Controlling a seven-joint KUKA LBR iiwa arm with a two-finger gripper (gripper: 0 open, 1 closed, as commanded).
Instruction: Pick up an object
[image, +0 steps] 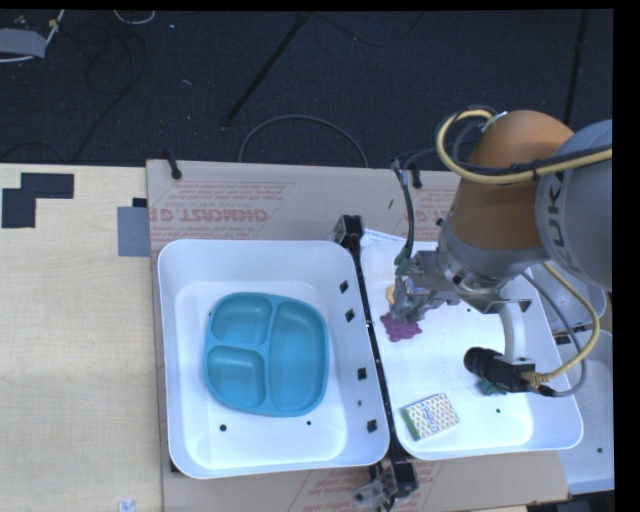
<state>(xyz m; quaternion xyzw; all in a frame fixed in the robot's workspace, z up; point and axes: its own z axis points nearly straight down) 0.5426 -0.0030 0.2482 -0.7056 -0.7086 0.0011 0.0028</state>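
Purple piece (403, 328) — small, flat, ragged-edged, soft-looking — lies on floor of right bin (500, 435), directly at tip of tool (405, 297); touching or apart, cannot tell. Tool's spread: cannot tell. Patterned pad (430, 416), rectangular, green-white speckle, well below tool in view. Blue plate (267, 354) — smooth plastic, rounded corners, three compartments — in left bin (190, 300), well left of tool. Count: two white bins, one plate, one purple piece, one pad.

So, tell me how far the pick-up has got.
Done: the hand is over the right bin, at the purple object. In hand: no visible grip yet. Left: grasp and lift it. The patterned pad and blue plate lie apart.
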